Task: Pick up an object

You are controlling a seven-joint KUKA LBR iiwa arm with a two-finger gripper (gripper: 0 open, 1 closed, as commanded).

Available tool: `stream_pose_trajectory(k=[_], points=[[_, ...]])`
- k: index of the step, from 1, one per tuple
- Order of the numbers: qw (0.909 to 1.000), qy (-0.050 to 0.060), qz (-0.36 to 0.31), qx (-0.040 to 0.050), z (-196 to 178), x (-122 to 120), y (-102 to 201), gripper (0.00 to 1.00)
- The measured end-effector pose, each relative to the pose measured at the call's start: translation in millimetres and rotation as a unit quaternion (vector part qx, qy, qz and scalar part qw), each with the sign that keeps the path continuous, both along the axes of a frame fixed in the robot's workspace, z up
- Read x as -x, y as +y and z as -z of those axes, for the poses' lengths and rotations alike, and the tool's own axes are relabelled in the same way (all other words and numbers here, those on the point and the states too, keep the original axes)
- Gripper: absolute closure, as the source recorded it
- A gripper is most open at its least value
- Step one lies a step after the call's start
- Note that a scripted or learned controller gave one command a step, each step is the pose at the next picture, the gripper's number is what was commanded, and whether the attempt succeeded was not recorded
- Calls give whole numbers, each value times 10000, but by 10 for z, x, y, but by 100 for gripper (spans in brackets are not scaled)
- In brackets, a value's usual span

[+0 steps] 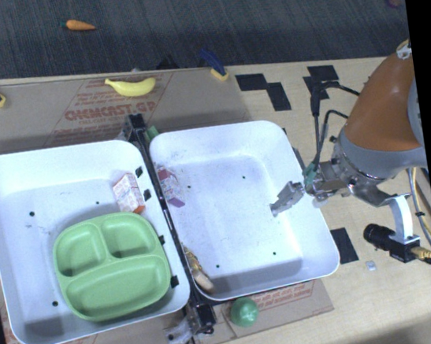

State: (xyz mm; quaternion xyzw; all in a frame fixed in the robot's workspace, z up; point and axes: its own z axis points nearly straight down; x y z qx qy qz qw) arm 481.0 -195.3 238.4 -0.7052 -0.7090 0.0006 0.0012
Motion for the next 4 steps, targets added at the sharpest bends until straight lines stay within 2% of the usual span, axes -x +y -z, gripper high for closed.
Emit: stream_pose_trajectory(k=[1,2,3,4], points=[[10000,7,-7,3,425,49,-157,0],[10000,-5,-6,1,695,-1101,-92,0],[10000,17,-4,-5,1463,-178,-158,0],[10000,-12,0,-1,1463,-1122,-149,0]])
